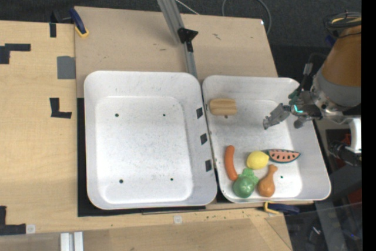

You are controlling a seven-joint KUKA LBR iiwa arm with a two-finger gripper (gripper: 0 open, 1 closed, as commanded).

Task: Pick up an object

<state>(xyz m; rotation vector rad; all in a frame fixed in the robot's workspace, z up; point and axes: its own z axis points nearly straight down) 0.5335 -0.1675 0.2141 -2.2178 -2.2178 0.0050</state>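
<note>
We see the gripper (281,116) over the right bin (252,86), fingers spread, holding nothing. Pick not started. 6 toys lie below: bread roll (222,106), hot dog (230,162), lemon (257,160), watermelon slice (284,156), broccoli (244,184), drumstick (268,181). Left bin (94,126) alongside. Descent, grasp, lift remain.

No text, label, brand, number or sign can be read anywhere on the bench or bins.
</note>
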